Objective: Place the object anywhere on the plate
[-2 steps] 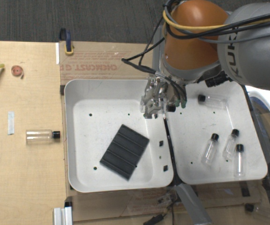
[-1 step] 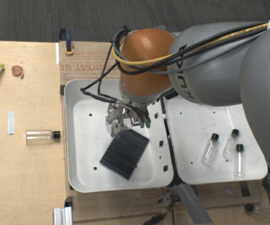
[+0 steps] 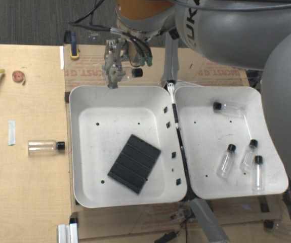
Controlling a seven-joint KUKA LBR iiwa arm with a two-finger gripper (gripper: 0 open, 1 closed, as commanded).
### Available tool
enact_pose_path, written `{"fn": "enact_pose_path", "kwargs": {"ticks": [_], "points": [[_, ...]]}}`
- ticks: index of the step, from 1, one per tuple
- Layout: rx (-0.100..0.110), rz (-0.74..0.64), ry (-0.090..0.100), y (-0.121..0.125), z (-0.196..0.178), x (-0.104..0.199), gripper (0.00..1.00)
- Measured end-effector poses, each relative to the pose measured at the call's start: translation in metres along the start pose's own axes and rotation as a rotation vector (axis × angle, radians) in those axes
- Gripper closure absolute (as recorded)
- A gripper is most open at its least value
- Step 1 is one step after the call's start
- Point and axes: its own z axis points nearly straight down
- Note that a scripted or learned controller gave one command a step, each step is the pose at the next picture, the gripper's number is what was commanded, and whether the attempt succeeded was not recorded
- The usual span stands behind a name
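The plate (image 3: pixel 134 163) is a black ribbed rectangle lying at an angle on the floor of the left bin (image 3: pixel 84 110), near its front. My gripper (image 3: pixel 115 80) hangs above the far rim of that bin, well back from the plate. A small clear vial with a black cap (image 3: pixel 133 73) sticks out sideways to the right from between its fingers, which are shut on it. The vial is in the air, not touching the bin or the plate.
The right bin (image 3: pixel 266 110) holds several more clear black-capped vials, one (image 3: pixel 221 107) at the back and three (image 3: pixel 241 161) near the front right. Another vial (image 3: pixel 45 146) lies on the wooden bench left of the bins. The arm's bulk fills the upper right.
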Motion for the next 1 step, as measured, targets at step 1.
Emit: {"fn": "enact_pose_path", "kwargs": {"ticks": [1], "points": [[0.0,0.001,0.0,-0.0001,0.0,0.0,0.0]]}}
